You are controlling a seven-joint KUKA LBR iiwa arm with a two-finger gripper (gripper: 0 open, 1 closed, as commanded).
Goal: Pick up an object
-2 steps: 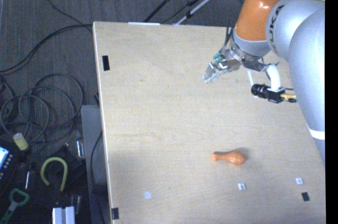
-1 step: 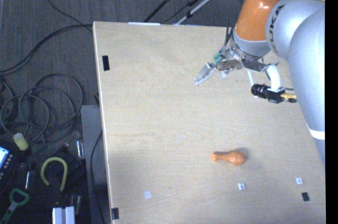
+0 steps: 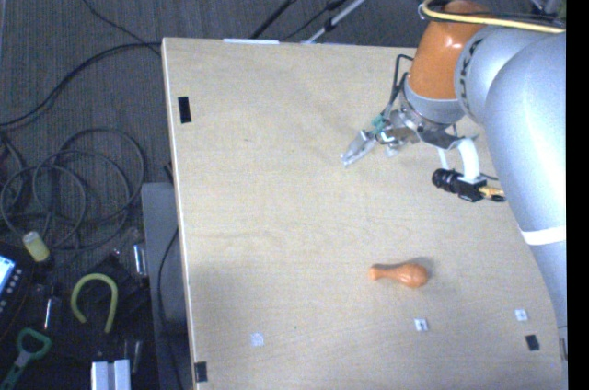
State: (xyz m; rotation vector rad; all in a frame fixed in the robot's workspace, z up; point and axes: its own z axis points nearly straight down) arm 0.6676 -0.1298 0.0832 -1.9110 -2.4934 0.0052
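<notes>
an orange pear-shaped object lies on its side near the front of the pale wooden board. farther back, well apart from it, the grey arm bends in from the right, orange band up, its gripper pointing left and low; whether it is spread i cannot tell.

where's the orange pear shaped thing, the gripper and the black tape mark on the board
orange pear-shaped object point(image 3: 401, 274), camera view, on its body where the neck widens into the rounder end
gripper point(image 3: 354, 155), camera view, between its fingertips
black tape mark point(image 3: 184, 109), camera view, middle of the mark near the board's upper left corner
</notes>
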